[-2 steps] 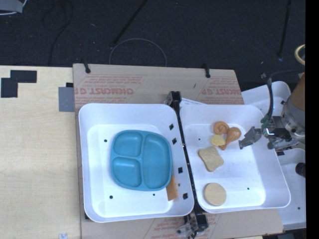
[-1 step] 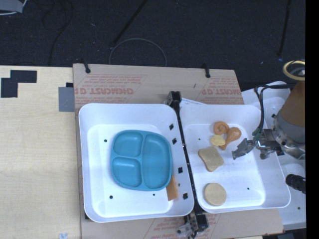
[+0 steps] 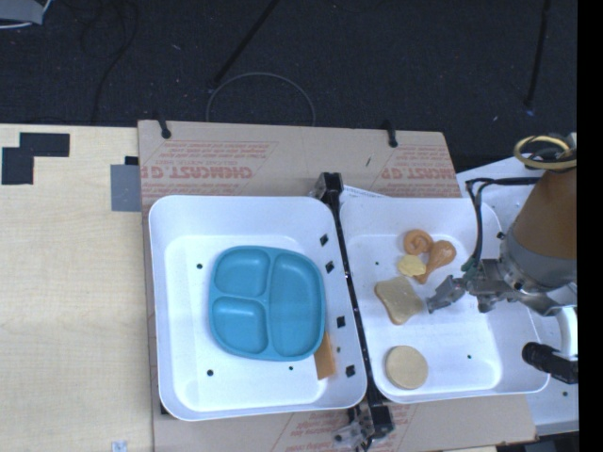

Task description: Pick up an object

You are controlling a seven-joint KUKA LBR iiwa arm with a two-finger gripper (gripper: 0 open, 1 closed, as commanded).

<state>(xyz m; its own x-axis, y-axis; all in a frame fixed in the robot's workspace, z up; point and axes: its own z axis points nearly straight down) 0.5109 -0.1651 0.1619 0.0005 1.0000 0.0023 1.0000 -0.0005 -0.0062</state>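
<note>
Toast-shaped piece [image 3: 399,299] is the nearest candidate for the pick; you see it lying flat on the floor of the right bin [image 3: 485,370], near the middle, tan and roughly square.

From the overhead camera, the gripper [image 3: 445,295] sits low in that bin, just beside the toast's right edge. One dark finger angles down toward the toast, but you cannot tell whether the fingers are spread or pressed together, and nothing visibly sits between them.

Watch these risks:

- The toast lies flat and thin. If the fingers meet its edge rather than straddling it, you will likely get a push, not a grasp, and it will slide toward the divider.
- Just above it, a small yellow piece [image 3: 411,266] touches a curled orange pastry [image 3: 429,250]. These crowd the toast's upper corner, so a slightly high approach could nudge or snag them instead.
- A round cookie [image 3: 407,367] rests apart near the bin's front wall; it is well clear and unlikely to interfere.
- The left bin [image 3: 179,224] holds a blue divided plate [image 3: 267,302] with an orange strip [image 3: 324,358] at its lower right corner. Neither matters unless the arm swings across the divider.
</note>
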